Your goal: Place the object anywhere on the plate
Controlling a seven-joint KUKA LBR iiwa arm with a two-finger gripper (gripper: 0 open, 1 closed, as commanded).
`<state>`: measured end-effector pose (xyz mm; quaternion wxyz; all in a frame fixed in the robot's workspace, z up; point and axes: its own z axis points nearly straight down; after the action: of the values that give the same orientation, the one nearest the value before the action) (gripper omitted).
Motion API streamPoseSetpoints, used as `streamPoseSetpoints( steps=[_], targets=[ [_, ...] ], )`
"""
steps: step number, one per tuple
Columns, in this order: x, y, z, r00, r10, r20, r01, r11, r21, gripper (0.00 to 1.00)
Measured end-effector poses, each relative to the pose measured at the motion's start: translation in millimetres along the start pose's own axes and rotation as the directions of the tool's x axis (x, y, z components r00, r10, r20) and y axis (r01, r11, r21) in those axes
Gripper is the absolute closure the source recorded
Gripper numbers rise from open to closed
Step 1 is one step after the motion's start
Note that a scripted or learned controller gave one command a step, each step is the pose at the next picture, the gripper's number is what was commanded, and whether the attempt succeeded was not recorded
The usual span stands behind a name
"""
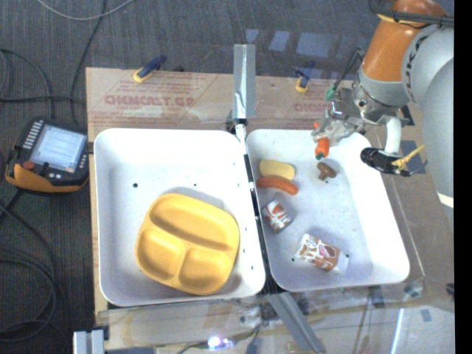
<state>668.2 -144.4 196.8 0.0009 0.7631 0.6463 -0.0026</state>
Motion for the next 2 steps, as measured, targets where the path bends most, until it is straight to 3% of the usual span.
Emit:
streamPoseSetpoints(
  steps=[1, 2],
  targets=[
    [59, -43, 12, 0.997, -0.078, -0.004, 0.078, 0.997, 0.001, 1.00],
    [128, -173, 14, 0.976, -0.217, -0.006, 0.217, 0.976, 0.002, 1.00]
  ],
)
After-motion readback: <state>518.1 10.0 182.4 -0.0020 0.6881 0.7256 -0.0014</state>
